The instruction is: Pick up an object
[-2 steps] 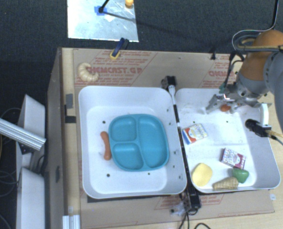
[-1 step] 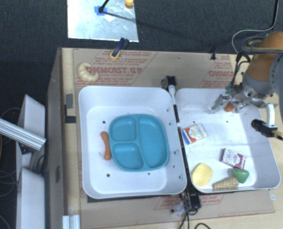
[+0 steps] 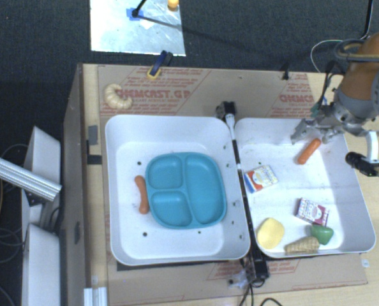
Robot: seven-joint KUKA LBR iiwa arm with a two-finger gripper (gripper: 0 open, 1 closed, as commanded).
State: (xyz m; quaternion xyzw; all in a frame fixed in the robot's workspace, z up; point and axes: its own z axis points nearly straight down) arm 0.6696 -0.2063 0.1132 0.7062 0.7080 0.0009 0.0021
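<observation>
**Gripper poised over a carrot in the right bin**

The gripper (image 3: 314,132) hangs at the far side of the right bin (image 3: 352,190), its fingers spread to either side above the upper end of an orange carrot (image 3: 309,151). The carrot lies slantwise on the bin floor, and the fingers stand released, closed on nothing. That placement reads as a descent lined up on the nearest thing to the arm's reach; whether a fingertip already touches the carrot I cannot tell.

The other candidates lie loose and apart in the same bin: a small red and white carton (image 3: 260,177), a maroon box (image 3: 312,211), a yellow lemon-like piece (image 3: 270,233), a green piece (image 3: 323,234) touching a tan cone (image 3: 302,245). The left bin (image 3: 122,171) carries a blue divided plate (image 3: 185,190) with a sausage (image 3: 141,194) just beside it.

The arm is cut off at the right edge, and the printing on both packets is too small to read
</observation>
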